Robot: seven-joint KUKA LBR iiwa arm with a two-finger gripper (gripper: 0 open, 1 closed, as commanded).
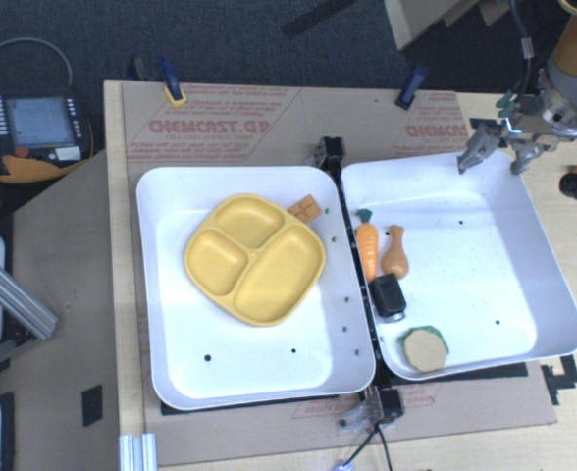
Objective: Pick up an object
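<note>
Gripper (495, 155) open, empty, hovering over the right bin (524, 263) far-right corner. Approach step, nothing picked yet. Candidates sit along that bin's left wall: carrot (367, 248), black block (388, 295), round slice (426, 349). Next: traverse left, descend over one.

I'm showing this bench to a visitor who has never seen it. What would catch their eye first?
Probably the big yellow divided plate in the left bin. Next, the toy carrot beside a small black object along the right bin's left wall. The open gripper hangs over that bin's far right corner.
</note>
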